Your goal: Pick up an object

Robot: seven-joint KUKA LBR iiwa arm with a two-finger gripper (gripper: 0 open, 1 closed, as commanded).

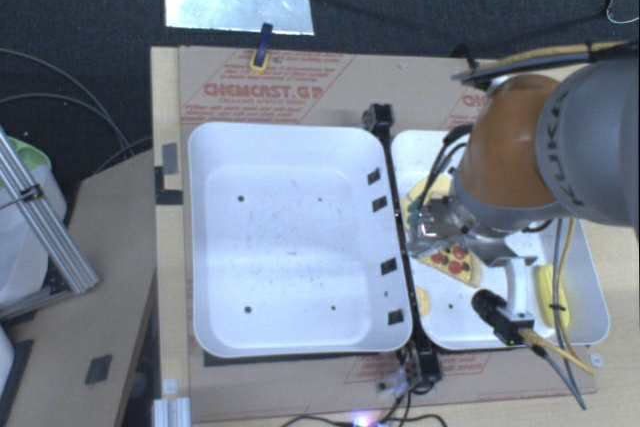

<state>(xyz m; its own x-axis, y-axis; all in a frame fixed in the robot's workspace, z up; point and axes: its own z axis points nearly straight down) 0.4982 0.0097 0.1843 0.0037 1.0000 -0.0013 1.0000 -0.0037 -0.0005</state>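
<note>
The arm (520, 155) hangs over the right bin (592, 315), its gripper (432, 223) low by the bin's left wall, just beside a pizza slice (456, 262) lying there. I can't tell its grip.

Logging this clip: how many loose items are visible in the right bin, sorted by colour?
Yellow with red spots: 1, the flat wedge
Plain yellow: 2, the long piece and the small piece
Total: 3 visible in the right bin; the arm covers much of it, so more may lie underneath.
</note>
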